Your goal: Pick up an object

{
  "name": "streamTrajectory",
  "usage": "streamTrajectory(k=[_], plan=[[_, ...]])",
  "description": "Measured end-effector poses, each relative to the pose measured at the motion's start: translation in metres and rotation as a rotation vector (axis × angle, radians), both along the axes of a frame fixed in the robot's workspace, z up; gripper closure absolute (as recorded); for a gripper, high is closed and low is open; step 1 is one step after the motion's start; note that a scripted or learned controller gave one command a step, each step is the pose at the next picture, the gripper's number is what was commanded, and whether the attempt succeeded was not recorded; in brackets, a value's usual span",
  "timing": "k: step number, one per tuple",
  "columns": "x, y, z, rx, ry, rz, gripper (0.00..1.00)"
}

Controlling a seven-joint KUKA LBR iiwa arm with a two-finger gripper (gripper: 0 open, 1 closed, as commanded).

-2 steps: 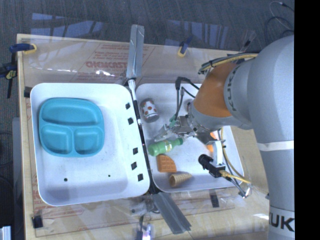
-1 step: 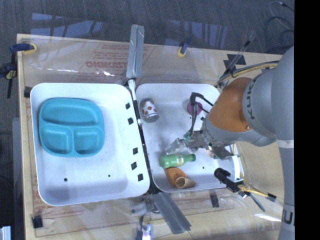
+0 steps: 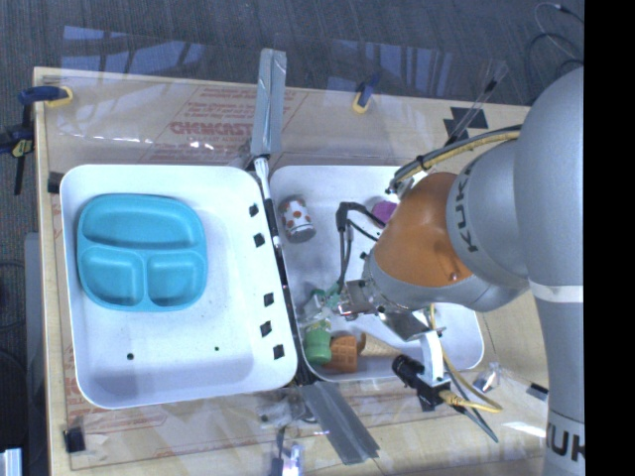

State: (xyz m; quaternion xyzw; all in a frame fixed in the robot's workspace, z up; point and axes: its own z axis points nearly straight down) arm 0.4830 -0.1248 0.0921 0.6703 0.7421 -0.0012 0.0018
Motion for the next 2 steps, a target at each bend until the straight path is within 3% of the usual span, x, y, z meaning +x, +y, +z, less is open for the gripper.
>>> streamTrajectory(k=[1, 2], plan=[[0.001, 0.001, 0.009, 0.002, 0.001, 0.007, 1.0], [0.037, 0.036, 0.147, 0.005, 0.001, -0.094, 1.0]])
